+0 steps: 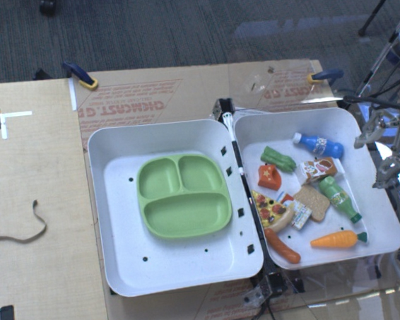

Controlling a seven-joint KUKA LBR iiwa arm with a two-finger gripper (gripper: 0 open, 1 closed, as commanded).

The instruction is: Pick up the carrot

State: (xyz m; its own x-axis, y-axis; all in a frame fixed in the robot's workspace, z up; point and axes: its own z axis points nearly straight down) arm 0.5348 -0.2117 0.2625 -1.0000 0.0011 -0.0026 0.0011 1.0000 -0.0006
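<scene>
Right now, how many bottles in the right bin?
2. A blue bottle lies near the right bin's far right corner; a green bottle lies just nearer, above the carrot. Others could be hidden under the pile.

Dark grey carpet floor [192,18] across the top, black caster wheel [47,4] at the upper left. Light wood bench top [27,138] on the left, black corner marks and a strip of white tape [16,114] on it. Brown cardboard sheet [179,94] lies under the bins, printed red text upside down, held by blue-and-yellow clamps [81,76] at its upper corners. Thin dark curled cord [19,235] on the wood. Lighting even, soft glare at right.
</scene>
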